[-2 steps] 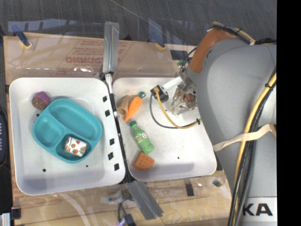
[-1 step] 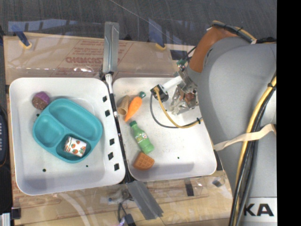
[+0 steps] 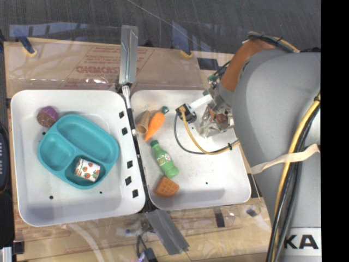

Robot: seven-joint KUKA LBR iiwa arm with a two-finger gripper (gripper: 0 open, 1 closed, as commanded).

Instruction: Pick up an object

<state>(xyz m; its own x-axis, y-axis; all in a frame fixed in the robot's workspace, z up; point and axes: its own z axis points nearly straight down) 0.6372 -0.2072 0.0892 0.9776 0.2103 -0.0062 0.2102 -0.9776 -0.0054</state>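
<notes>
Grey arm [image 3: 278, 119] bulks up closest to the lens, w/ its orange band [image 3: 240, 64] above the wrist, reaching over the right bin [image 3: 229, 187]. Gripper [image 3: 210, 121] hangs over that bin's upper right part, amid yellow and black cables [image 3: 191, 141] that loop out toward the bin's middle. Can't tell if the fingers are spread or closed — too cluttered and small; nothing visibly sits between them.

Landmark = green bottle [image 3: 164, 159], lying tilted in the right bin, left of centre. Rel. to it:
- waffle-like brown piece [image 3: 167, 187] just below, near the bin's front wall.
- carrot [image 3: 155, 123] above, tilted, green tip toward upper right.
- tan cone [image 3: 142, 121] above and slightly left, touching or just beside the carrot, close to the divider btwn bins.
- gripper up and to the right, apart from the bottle.
- left bin [image 3: 32, 201] off to the left, holding a teal divided plate [image 3: 65, 141]; a small patterned cup [image 3: 87, 170] lies in the plate's lower compartment.
- purple item [image 3: 47, 115] far left and higher, just beside the plate's upper-left rim.
</notes>
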